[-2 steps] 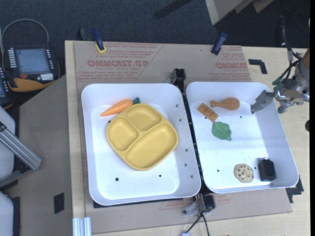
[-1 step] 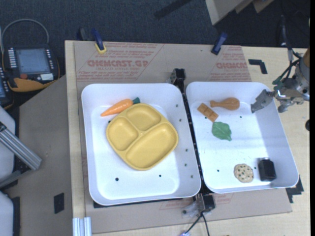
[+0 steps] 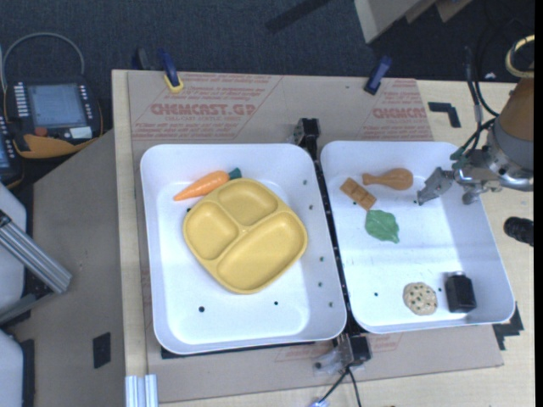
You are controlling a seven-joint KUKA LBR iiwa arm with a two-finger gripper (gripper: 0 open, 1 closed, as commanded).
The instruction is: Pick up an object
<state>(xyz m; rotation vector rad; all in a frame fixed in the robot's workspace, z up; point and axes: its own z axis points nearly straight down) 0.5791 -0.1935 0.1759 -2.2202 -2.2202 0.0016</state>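
In the right bin lie a tan chicken drumstick, a small brown block, a green leafy piece, a round cookie and a black block. My gripper hovers over the bin's upper right part, just right of the drumstick. Its two fingers are spread apart with nothing between them. The left bin holds a yellow divided plate and an orange carrot at its upper edge.
Both bins rest on a cardboard sheet clamped at the back by two clips. A handheld control pendant sits off the bench to the left. Grey arm parts reach in from the right edge.
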